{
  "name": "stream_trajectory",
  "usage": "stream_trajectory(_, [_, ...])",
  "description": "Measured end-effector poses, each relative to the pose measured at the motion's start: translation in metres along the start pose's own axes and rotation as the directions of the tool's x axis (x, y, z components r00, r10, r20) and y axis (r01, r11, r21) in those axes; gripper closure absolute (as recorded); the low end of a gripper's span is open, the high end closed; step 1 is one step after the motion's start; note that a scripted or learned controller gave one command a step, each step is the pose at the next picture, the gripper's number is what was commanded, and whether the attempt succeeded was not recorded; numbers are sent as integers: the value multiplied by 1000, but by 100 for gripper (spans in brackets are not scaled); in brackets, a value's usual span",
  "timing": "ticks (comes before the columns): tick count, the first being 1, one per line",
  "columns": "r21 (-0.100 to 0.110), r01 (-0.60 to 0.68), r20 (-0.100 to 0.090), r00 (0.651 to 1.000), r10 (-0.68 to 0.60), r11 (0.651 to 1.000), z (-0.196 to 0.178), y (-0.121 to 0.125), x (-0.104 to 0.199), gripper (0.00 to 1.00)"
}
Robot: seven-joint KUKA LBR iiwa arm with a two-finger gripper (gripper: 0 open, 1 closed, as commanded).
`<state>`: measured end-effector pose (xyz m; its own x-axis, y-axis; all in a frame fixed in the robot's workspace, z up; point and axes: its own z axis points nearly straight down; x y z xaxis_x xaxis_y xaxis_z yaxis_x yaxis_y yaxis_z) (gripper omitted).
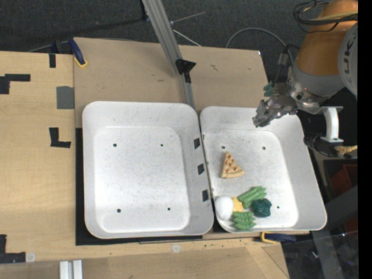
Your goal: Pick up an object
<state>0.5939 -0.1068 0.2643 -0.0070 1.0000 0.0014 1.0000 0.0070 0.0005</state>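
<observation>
So right now the arm [325,45] is reaching in over the far right corner of the right bin [290,156], with the end effector [263,116] hanging above the bin's back rim area, well apart from anything it could pick. Can't tell if it's open or closed from this angle, it's just a dark clump, and nothing shows between the tips, so it looks like it's carrying nothing.

All the candidates sit in the right bin: a pizza slice toy [231,166] lying alone near the middle, and a cluster in the near left corner, with a white egg [224,206], a small yellow piece [237,204], some green veggie bits [251,195], a dark teal lump [262,207] and another green piece [243,220], all touching or just beside each other. The left bin [139,167] has nothing to grab.

Looks to me like the approach step, pick not yet done. Next move probably calls for swinging toward the near side and dropping down; the pizza slice seems the easier target since it's isolated, the pile could jam.

As for writing, just part of a dark letter on the arm casing at the right edge, not readable, and no labels on the surface [35,156]
</observation>
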Motion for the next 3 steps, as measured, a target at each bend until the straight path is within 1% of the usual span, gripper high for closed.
stream_trajectory(1, [1, 0, 0, 1000, 0, 1000, -2, 20, 49, 100])
stream_trajectory(2, [1, -1, 2, 1000, 1, 1000, 14, 48, 93, 100])
stream_trajectory(3, [3, 0, 1, 1000, 0, 1000, 32, 60, 149, 100])
